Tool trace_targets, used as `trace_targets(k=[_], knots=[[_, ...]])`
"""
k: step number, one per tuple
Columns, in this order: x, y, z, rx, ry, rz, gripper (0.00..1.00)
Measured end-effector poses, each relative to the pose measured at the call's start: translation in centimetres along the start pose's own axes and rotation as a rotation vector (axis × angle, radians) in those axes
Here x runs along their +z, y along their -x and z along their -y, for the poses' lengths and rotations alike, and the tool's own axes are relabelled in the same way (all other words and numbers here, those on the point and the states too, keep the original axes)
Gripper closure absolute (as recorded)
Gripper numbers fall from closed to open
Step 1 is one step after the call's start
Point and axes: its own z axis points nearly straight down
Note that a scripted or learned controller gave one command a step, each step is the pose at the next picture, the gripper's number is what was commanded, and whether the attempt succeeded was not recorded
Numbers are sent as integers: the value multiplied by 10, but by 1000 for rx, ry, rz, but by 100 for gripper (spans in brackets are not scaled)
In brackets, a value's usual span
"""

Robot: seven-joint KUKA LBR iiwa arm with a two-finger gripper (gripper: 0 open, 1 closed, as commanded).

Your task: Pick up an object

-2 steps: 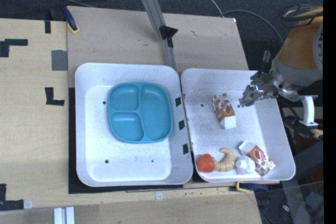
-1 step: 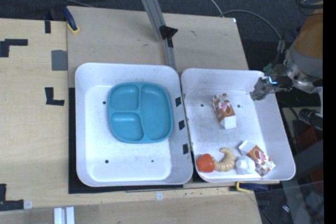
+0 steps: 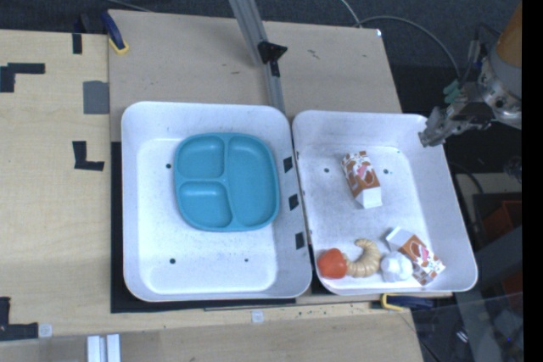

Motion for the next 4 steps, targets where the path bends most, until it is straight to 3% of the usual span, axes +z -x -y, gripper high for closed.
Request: trace_targets(k=[2,4], knots=[[38,-102,-2,-4,-7,-3,100],[54,-199,1,-4,-9,-3,100]])
